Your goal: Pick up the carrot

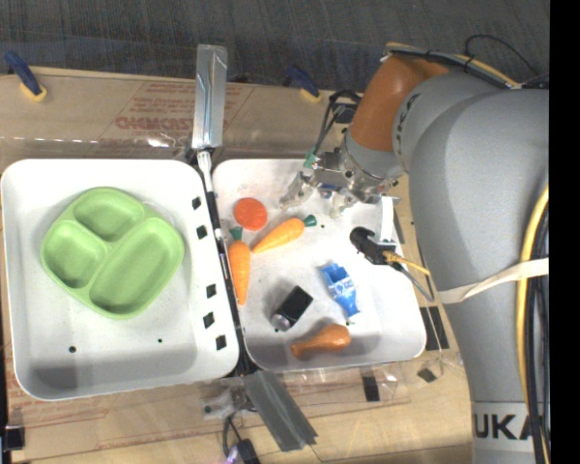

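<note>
Carrot (280, 233) is not yet picked up: it lies slantwise on the floor of the right bin (391, 309). The hand (324, 189) hovers just beyond it; I cannot tell whether it is open or closed. Descent, grasp and lift remain

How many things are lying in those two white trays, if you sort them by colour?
Orange: 4 (round ball, slanted carrot, carrot along the divider, brownish-orange piece)
Green: 1 (divided plate)
Blue: 1 (packet)
Black: 1 (block)
Total: 7
</note>
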Robot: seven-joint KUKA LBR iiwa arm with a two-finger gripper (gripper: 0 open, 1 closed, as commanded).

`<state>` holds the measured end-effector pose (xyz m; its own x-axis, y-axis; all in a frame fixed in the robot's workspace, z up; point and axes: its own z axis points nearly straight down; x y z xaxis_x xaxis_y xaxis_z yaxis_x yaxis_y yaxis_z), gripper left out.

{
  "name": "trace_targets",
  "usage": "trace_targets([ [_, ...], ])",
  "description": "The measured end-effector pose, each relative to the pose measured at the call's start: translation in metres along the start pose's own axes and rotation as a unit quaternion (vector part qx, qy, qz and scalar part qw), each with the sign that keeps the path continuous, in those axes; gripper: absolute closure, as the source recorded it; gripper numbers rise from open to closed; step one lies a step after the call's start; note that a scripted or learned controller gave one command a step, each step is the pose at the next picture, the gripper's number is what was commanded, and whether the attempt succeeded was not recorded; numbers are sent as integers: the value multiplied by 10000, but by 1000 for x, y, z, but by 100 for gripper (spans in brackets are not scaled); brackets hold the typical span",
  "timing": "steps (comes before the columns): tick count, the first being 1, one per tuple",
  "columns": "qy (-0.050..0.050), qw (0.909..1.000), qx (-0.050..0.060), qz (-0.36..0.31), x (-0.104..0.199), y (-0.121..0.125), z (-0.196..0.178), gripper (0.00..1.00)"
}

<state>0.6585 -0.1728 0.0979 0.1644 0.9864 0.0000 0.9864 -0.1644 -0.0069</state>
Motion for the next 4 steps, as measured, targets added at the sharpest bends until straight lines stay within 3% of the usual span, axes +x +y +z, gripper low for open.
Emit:
trace_targets([
  [1,-2,9996,-30,-280,-13,1,-138,0],
  [2,-3,9986,-22,-526,33,-7,4,0],
  [3,-4,9986,-20,-524,33,-7,5,0],
  [4,1,9985,1,-555,26,-48,10,0],
])
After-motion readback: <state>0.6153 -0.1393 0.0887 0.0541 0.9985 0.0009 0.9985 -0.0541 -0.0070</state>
